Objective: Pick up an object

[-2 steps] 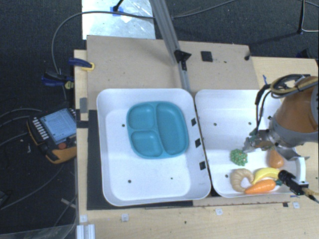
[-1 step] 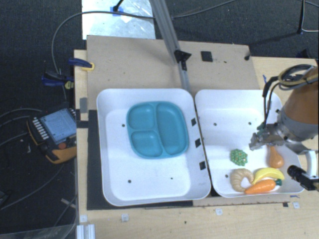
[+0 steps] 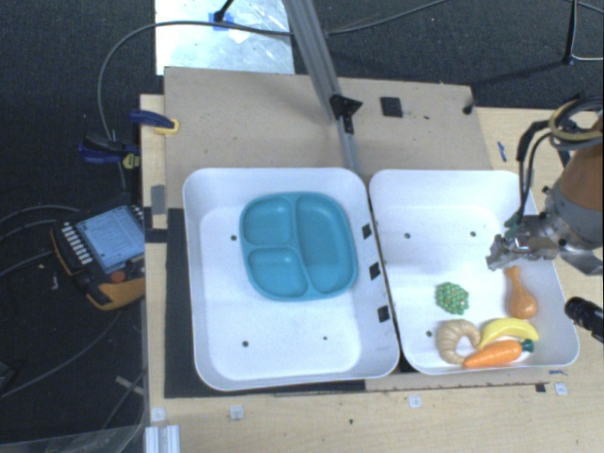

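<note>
Hand point(image 3: 507, 248) low over our right bin point(image 3: 425, 196), grip state we cannot tell, just above drumstick point(image 3: 520, 295), banana point(image 3: 510, 329), carrot point(image 3: 493, 353), croissant point(image 3: 456, 338) near, plate point(image 3: 297, 245) in left bin point(image 3: 212, 281)

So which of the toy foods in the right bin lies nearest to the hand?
The tan drumstick-shaped piece: it lies just below the hand, by the bin's right wall. The green piece, croissant, banana and carrot lie farther off.

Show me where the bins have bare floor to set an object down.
Right bin: open floor from its far wall down to the green piece. Crowded in the near right corner: croissant, banana, carrot, with the gripper beside them. Left bin: bare strip nearer than the blue plate.
</note>
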You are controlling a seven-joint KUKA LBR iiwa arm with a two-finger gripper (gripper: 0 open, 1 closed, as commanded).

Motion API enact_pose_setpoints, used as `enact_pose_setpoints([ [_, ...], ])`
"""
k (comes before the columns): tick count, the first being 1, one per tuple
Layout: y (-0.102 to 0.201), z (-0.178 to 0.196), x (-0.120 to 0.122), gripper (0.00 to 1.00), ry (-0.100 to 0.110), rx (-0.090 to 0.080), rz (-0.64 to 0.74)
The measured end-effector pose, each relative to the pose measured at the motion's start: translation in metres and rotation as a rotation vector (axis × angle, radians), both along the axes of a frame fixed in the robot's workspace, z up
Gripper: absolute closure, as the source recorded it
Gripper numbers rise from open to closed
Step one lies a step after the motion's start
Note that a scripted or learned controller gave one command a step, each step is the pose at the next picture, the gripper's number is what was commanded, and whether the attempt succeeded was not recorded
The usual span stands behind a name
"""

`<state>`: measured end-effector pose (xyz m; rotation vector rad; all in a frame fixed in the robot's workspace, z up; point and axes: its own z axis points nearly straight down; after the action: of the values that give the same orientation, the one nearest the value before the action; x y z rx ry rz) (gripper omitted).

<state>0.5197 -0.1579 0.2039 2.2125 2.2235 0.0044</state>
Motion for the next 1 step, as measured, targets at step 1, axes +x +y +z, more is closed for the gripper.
enact_pose_setpoints([
  [1,0.0491,0.0138,0.0138,1.0,0.002,0.002,0.003],
])
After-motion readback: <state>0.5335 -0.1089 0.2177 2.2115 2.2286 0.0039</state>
